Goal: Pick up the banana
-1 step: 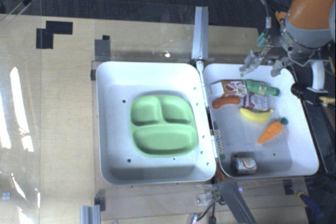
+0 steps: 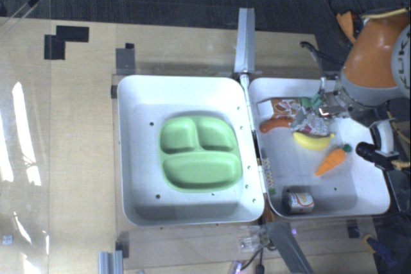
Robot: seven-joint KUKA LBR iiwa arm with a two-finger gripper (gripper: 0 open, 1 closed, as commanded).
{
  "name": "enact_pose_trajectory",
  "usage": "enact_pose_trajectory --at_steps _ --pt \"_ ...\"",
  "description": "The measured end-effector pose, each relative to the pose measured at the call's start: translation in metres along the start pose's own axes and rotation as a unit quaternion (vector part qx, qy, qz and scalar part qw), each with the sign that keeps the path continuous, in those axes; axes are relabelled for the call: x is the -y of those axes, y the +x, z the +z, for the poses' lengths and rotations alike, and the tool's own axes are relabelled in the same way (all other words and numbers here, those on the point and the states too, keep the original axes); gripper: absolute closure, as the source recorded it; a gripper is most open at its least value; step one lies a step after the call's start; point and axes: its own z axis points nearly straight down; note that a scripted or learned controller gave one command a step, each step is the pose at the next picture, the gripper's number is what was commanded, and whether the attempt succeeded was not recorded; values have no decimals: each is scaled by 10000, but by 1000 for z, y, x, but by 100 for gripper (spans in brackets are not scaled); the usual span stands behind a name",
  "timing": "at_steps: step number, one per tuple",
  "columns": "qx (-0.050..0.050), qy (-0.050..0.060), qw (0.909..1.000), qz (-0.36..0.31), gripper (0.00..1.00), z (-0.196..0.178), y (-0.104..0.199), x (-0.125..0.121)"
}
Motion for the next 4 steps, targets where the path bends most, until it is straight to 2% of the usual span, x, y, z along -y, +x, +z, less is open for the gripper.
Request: enact_pose_trajectory --at_steps 1,2,3,4 --pt "56 -112 9997 -190 0 63 -15 34" --pt "24 -40 9997 -227 0 78 -63 5" --pt "15 -36 9988 -481 0 78 -14 19" --pt "15 -36 9988 -482 0 78 -14 19"
